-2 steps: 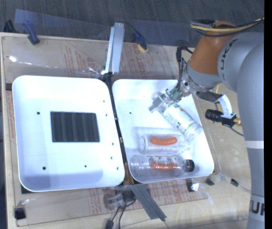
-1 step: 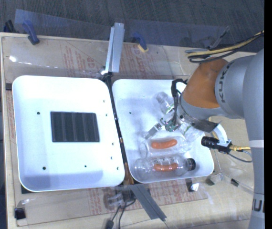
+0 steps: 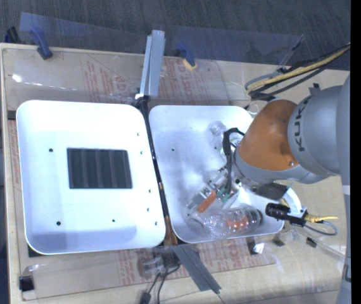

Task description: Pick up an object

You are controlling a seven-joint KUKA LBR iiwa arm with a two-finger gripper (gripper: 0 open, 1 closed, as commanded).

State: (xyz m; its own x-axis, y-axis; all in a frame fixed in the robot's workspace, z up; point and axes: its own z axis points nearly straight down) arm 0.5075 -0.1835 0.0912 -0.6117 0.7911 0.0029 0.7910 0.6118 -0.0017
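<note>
floor: dark grey carpet [image 3: 168, 5] beyond far edge | bench: pale wooden top [image 3: 104, 75], red print under clear sheet | clamps: blue [image 3: 41, 43], far-left edge

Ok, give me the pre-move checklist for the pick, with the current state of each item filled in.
1. Gripper over the right bin: ok, it is low in the bin's lower right part.
2. Something to pick within reach: ok, a cluster of small objects lies just below the gripper, including a clear plastic item and an orange-tipped item.
3. Object between the gripper's tips: cannot tell, clutter and the wrist hide them.
4. Single target separated from its neighbours: not ok, the pieces lie touching or overlapping.
5. Left bin out of the arm's way: ok, only a dark ribbed rectangle shows on its floor.
</note>
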